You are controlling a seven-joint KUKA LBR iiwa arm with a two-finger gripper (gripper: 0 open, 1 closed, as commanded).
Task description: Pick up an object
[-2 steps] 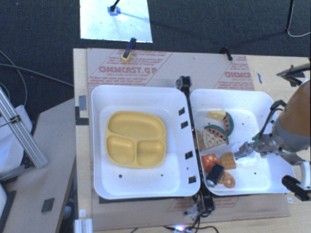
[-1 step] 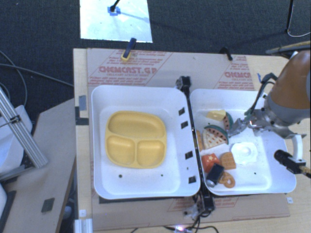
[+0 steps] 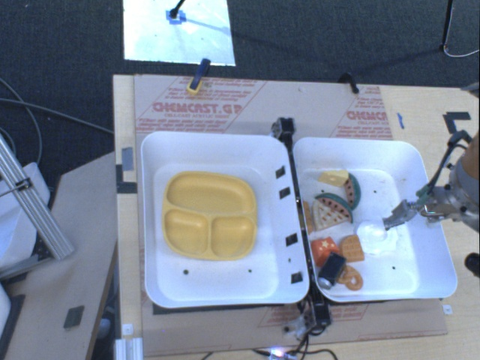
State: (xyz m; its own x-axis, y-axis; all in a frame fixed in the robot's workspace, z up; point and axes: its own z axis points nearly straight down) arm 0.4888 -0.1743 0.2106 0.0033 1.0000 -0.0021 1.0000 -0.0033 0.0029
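While the grey arm reaches in from three o'clock, its gripper [image 3: 395,217] hangs low over the right bin [image 3: 420,276], and whether it is released, clenched or grasping anything cannot be told from this slanted view. Just beside the tip, toward eight o'clock, lies a white lumpy object [image 3: 373,238], the nearest candidate and roughly round, with no clear long axis. Further out toward nine o'clock sit a wedge-shaped sandwich piece [image 3: 330,212] and a green curved piece [image 3: 352,190], with a pale yellow wedge [image 3: 334,178] at ten o'clock. Toward seven o'clock lie an orange cracker [image 3: 351,248], a red piece [image 3: 322,250], a dark block [image 3: 331,267] and a pretzel [image 3: 349,279]. Well apart, the left bin [image 3: 157,201] holds a yellow divided tray [image 3: 211,214].
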